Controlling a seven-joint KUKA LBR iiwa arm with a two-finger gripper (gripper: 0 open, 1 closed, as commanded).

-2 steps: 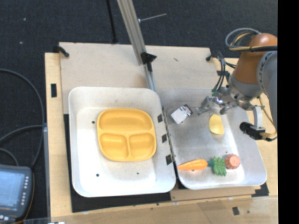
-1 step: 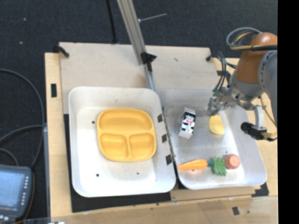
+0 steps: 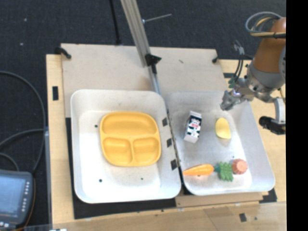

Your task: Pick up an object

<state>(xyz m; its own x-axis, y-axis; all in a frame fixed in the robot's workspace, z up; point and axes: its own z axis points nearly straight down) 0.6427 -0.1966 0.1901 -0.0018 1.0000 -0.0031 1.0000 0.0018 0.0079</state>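
Observation:
The right bin [image 3: 255, 143] holds a small white carton with a dark print [image 3: 193, 127], a yellow lemon-like piece [image 3: 222, 128], an orange carrot [image 3: 198, 170], a green leafy piece [image 3: 224, 171] and a reddish round piece [image 3: 239, 166]. My gripper [image 3: 229, 102] hangs over the bin's far right corner, above and a little right of the yellow piece. Nothing shows between its fingers. The arm's orange band [image 3: 268, 52] rises behind it at the right edge.
The left bin [image 3: 86, 177] bears a yellow divided plate [image 3: 130, 138]. A slanted metal rail [image 3: 137, 25] runs from the top down to the gap between the bins. A dark screen [image 3: 14, 196] sits at the lower left, off the bench.

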